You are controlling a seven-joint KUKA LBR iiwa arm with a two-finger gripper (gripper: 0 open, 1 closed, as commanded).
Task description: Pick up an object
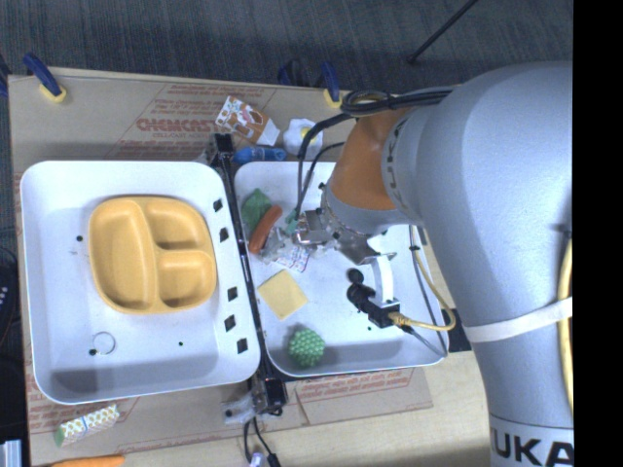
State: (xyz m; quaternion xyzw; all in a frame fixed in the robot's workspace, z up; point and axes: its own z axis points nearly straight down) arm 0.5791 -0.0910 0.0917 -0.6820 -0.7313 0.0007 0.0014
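Currently listed, right bin (419, 353): pincer (304, 230) lowered near the upper left corner, over a clear crinkled wrapper (290, 253); whether it is wide, narrow or holding anything cannot be told, the wrist hiding it. Orange carrot-like piece (264, 228) and green leafy item (255, 205) lie just beside it. Yellow square slice (283, 294) mid-bin; green knobbly ball (307, 345) near the front wall. Left bin (49, 261): yellow divided tray (151, 252).
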